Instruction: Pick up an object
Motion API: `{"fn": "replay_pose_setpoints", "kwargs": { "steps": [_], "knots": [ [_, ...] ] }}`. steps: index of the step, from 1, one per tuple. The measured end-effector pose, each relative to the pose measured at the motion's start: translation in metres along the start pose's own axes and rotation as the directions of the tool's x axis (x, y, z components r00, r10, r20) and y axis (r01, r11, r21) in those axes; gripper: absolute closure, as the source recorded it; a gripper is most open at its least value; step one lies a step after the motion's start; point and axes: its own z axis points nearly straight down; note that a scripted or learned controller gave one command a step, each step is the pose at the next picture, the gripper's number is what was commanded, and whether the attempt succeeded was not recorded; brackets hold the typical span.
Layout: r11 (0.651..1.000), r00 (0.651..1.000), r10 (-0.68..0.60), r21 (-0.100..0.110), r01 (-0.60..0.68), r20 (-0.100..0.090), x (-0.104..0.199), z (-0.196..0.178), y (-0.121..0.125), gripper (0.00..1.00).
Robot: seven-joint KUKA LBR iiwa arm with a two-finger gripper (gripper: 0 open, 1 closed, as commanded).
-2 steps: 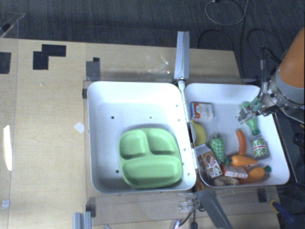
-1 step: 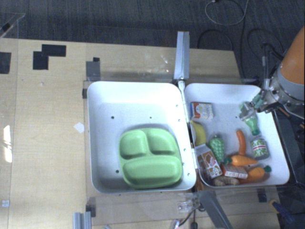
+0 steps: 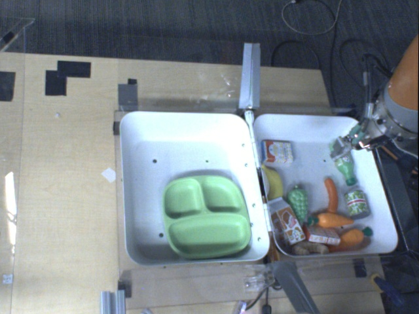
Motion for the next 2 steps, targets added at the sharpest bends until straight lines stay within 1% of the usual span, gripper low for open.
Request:
{"fn": "replay_pose_setpoints", "kwargs": {
  "steps": [1, 2],
  "knots": [
    [1.000, 1.000, -0.006, -0.006, 0.006, 0.003, 0.000, -0.012, 0.002, 1.00],
    [1.000, 1.000, 0.003, 0.021, -0.003, -0.010, 0.068, -0.015, -0.011, 1.00]
  ]
}}
